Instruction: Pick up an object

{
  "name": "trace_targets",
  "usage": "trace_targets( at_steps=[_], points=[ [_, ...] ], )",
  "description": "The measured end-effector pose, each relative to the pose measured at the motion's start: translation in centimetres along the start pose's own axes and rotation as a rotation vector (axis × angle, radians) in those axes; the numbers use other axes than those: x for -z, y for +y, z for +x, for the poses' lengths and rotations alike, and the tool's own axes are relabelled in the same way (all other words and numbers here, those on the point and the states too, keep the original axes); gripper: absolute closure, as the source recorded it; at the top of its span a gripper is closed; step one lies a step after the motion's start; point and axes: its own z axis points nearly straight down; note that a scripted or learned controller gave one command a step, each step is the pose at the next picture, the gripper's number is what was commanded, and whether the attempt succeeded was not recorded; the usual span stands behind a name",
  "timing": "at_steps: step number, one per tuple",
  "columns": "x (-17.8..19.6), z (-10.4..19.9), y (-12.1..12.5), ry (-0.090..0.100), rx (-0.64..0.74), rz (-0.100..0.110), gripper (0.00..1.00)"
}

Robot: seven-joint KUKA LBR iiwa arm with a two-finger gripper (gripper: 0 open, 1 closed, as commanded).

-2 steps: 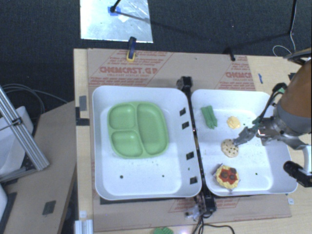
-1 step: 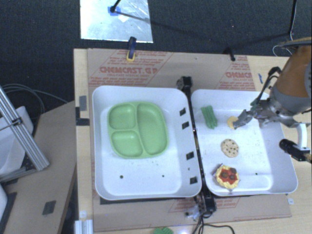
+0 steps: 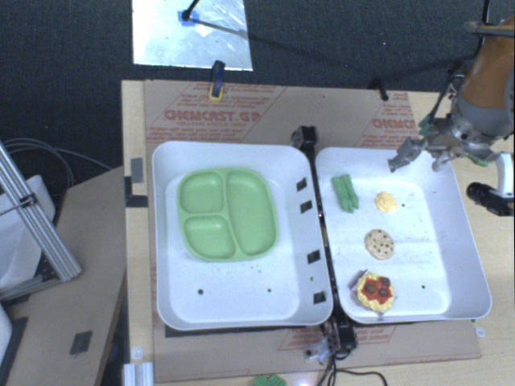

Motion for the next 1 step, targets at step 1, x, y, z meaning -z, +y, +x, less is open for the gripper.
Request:
trace_targets(
  at_steps=[1],
  points=[
    [-0.31,-0.01,-0.32,0.002,-0.002,0.008,0.00]
  ],
)
